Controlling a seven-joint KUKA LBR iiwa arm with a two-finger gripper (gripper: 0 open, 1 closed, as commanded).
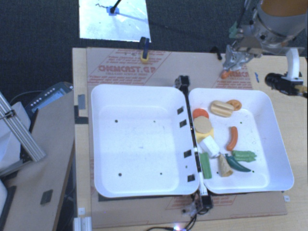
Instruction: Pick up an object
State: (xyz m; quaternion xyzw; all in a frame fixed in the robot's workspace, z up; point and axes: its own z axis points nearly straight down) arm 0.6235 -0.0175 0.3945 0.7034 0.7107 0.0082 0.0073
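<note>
Camera view: I see the gripper (234, 65) raised above the bench (159, 64), behind the right bin (276, 129).
Fingers: a small orange piece (224, 74) sits at their tips; held or just lying on the bench, I cannot tell, nor whether they are apart.
Targets: toy foods crowd the right bin, among them a hot dog bun (221, 108), a sausage (233, 137) and a green pepper (238, 163).
Best pick: the sausage lies apart from its neighbours, so I judge it easiest.
Approach: come down straight, straddling its narrow width.
Risk: the white block (209, 145) and green stick (205, 165) touch; avoid them.
</note>
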